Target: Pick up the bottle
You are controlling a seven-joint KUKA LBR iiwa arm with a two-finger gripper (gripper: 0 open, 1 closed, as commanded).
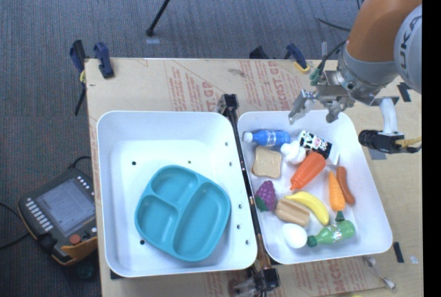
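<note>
Bottle [270,138] lies below-left of the gripper [318,109], which hovers spread and empty, apparently above the bin's [375,185] far rim; the approach step needs a descent over it.

Your arm [386,20] comes in from the upper right, with the orange band showing large above the grey wrist section. Wrist is pitched down and to the left. Your gripper [318,109] hangs at the end of it, two fingers [301,107] splayed apart with a clear gap, nothing between them. Cabling runs off the wrist to the right side.
</note>
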